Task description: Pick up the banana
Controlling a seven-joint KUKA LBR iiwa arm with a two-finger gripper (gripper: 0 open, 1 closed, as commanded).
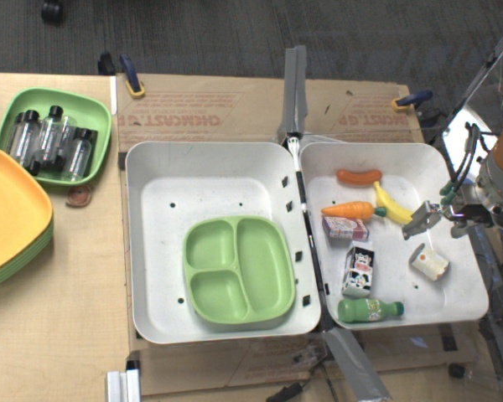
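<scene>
Banana [391, 205] beside carrot [349, 211], under sausage [358, 176]; fingers [420, 219] just right, state unclear.

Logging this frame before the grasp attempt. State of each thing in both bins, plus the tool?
banana: lying in right bin, not held
tool: low beside the banana's right end, nothing visibly gripped
carrot: lying flat, left of banana
sausage: lying flat near the back wall
green bottle: on its side at the front
milk carton: lying down
pink box: lying under the carrot's near side
green divided plate: upright in left bin
</scene>
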